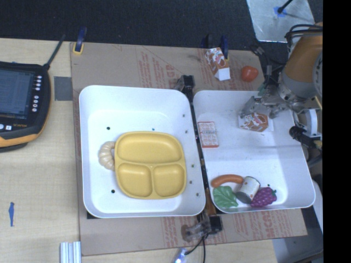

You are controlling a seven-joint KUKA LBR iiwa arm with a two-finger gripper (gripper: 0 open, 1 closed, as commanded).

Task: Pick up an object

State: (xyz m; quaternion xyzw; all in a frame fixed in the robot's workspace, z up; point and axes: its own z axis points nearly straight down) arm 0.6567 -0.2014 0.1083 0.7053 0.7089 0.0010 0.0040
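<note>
- Now, left bin (90, 147): yellow divided tray (149, 164), pale pastry (106, 154) at its left edge.
- Right bin (296, 163): red-white card (208, 133), sausage (226, 179), green leaf (225, 196), can (248, 188), purple grapes (264, 196).
- My fingers (262, 107) over an orange-white packet (254, 121) near the far wall; cannot tell their state.

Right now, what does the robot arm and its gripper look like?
The arm is a rounded grey body with a wide orange band above the wrist. Dark cables run beside it. The gripper is grey metal, with dark parts at its wrist.
</note>
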